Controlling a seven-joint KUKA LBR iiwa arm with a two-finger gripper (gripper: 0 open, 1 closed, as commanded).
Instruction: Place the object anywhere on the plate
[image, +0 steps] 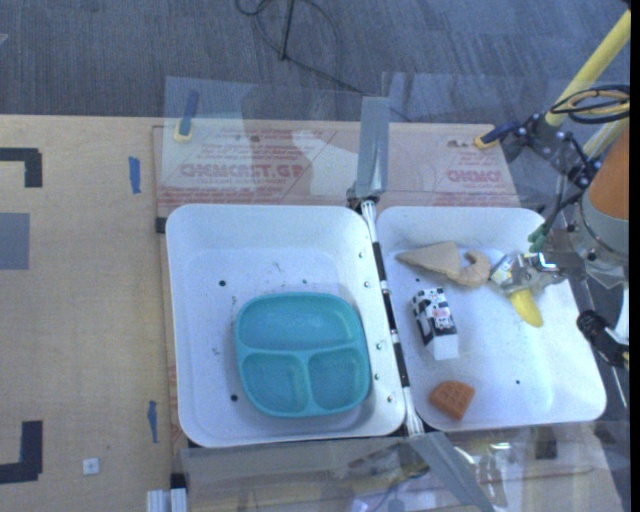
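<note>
teal plate (300, 366) sits in the left bin (190, 250). my claw (519, 275) hangs in the right bin (560, 390), over a yellow banana-like piece (526, 306); how far it's open, i can't tell. nearby: tan cone (445, 261), cow carton (434, 321), orange block (452, 398).

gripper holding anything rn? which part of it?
Cannot tell for sure. The gripper is down at the upper end of the yellow banana in the right bin, but a grasp isn't visible. The plate sits in the left bin.

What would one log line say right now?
gripper: at yellow banana-shaped toy, right bin | teal divided plate: left bin, nothing on it
</note>
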